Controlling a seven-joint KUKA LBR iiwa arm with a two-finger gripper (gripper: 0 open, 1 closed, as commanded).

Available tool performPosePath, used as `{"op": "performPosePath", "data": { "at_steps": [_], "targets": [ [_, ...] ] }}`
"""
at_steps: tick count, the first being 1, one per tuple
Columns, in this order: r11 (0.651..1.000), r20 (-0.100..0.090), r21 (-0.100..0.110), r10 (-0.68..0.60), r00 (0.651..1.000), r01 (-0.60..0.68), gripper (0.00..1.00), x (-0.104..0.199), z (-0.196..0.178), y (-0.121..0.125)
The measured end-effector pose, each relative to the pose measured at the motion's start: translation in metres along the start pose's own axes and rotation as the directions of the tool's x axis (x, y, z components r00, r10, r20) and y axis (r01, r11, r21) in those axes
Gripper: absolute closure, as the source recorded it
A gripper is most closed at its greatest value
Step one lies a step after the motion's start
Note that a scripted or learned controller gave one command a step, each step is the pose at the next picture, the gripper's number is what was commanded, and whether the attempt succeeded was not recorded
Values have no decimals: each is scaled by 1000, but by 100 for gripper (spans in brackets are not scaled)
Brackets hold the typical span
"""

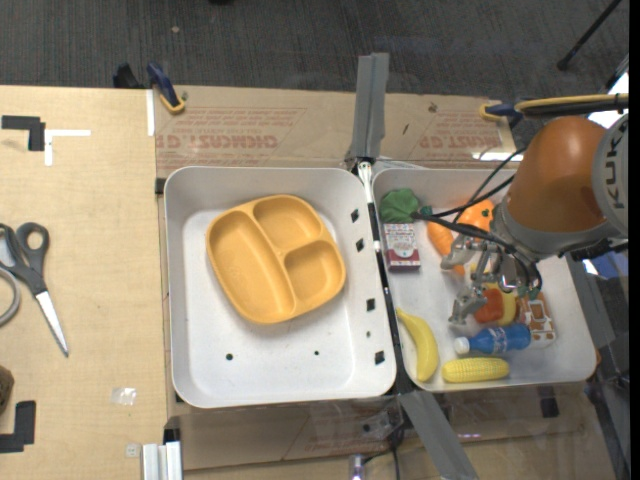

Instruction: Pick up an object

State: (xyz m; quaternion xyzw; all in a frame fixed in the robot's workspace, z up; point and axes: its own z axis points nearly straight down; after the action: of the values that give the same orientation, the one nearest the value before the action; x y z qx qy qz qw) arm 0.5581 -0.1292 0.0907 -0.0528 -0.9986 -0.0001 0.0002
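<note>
The right bin (575,366) holds several items: a green soft thing (399,205), a red and white box (402,245), an orange piece (443,236), a banana (420,340), a corn cob (475,370), a blue bottle (498,341), a red-orange item (492,309) and a small patterned carton (541,320). My gripper (478,290) hangs low over the middle of this bin. It is just above the blue bottle and right beside the red-orange item. The orange wrist band and cables hide part of the orange piece and the bin's right side.
The left bin (200,358) bears a yellow divided plate (275,258). Scissors (38,278) lie on the wooden bench far left. A blue and yellow clamp (165,88) sits at the cardboard's back edge. A grey divider strip (371,108) runs between the bins.
</note>
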Motion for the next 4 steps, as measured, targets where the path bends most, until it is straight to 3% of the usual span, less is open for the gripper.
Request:
{"op": "performPosePath", "data": {
  "at_steps": [1,2,3,4],
  "targets": [
    [995,4,0,103,995,-103,0,-41,-1,28],
    [976,5,0,219,976,-219,0,-62,-1,37],
    [976,6,1,216,976,-216,100,-63,-9,37],
    [956,1,0,294,956,-294,100,-47,-127,128]
  ]
}}
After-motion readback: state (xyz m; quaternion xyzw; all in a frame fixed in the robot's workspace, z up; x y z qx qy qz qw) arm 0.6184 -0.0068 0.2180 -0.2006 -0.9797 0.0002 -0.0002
